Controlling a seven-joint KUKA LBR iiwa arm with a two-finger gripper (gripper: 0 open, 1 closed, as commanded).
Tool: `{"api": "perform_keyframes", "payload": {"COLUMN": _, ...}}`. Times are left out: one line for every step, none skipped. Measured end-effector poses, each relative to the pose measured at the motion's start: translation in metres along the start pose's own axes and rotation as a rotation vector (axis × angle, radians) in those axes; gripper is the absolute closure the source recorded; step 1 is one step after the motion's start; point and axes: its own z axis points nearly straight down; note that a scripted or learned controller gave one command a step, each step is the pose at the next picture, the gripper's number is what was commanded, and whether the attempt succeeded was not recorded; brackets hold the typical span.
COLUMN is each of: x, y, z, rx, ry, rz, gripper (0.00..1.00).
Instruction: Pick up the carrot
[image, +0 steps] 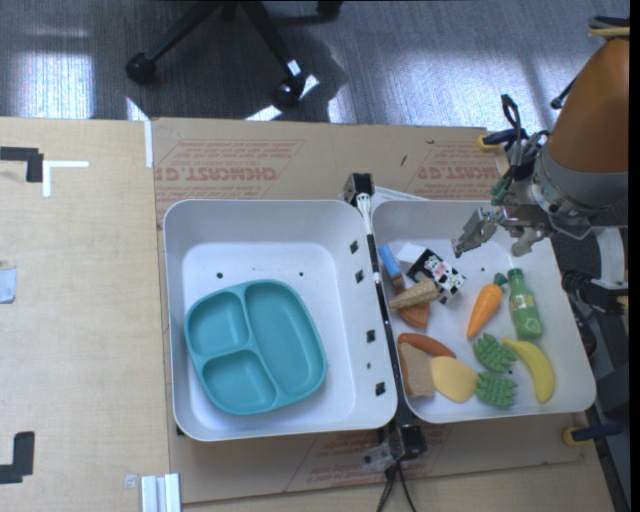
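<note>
The orange carrot (484, 308) with a green top lies in the right bin (572, 330), tip pointing toward the front, just left of a green bottle (522, 303). My gripper (497, 237) hangs over the back part of that bin, behind the carrot and apart from it. Its fingers (472, 236) are spread open with nothing between them. The grey arm with its orange band reaches in from the upper right.
Around the carrot lie a banana (536, 368), green leafy pieces (492, 353), a yellow piece (453, 380), bread (418, 376), a black-and-white block (440, 272) and a blue item (389, 262). A teal divided plate (255, 346) sits in the left bin (190, 225).
</note>
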Motion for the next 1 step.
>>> {"api": "perform_keyframes", "payload": {"x": -0.0413, "y": 0.0008, "z": 0.1396, "rx": -0.006, "ry": 0.0, "rz": -0.049, "gripper": 0.0}}
